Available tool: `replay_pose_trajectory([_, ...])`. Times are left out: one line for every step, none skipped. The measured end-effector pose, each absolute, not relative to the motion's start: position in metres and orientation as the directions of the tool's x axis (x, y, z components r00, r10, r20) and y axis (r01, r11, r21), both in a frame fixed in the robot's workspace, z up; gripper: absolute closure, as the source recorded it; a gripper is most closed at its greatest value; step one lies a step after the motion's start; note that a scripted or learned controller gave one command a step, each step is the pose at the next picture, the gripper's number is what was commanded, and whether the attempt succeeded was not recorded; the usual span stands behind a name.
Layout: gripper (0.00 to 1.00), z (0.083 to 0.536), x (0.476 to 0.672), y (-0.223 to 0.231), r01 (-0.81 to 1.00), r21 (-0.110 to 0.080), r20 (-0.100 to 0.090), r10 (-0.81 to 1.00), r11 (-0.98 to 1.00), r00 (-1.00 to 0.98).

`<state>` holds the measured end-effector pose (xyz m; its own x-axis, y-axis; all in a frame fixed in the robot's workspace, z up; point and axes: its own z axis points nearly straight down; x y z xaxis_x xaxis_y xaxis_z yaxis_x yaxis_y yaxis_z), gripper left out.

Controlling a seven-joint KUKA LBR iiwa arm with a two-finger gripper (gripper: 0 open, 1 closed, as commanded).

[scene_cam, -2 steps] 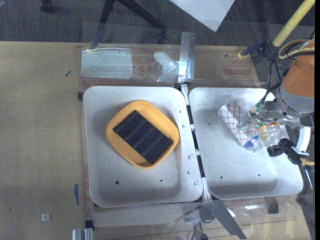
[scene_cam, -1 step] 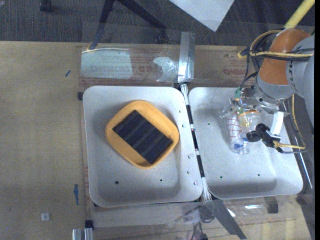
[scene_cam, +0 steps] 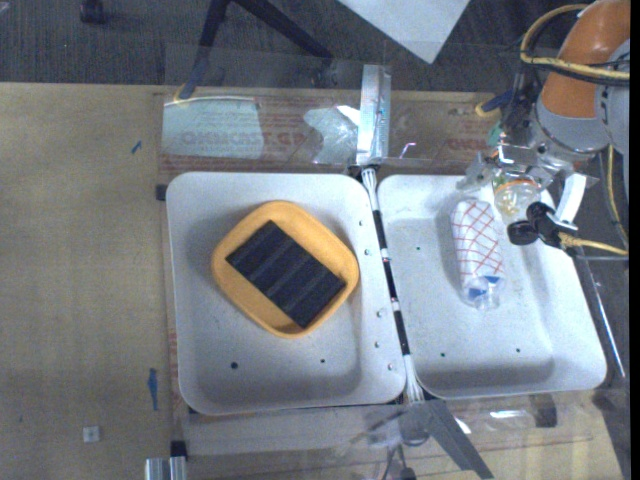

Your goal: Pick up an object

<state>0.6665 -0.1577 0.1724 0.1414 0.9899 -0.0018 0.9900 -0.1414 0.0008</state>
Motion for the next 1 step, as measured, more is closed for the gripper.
replay_pose_trajectory([0.0, 0.1021, 0.6347, -0.135, 0.997, 0.001, -0.001, 0.997, -0.077, 0.077])
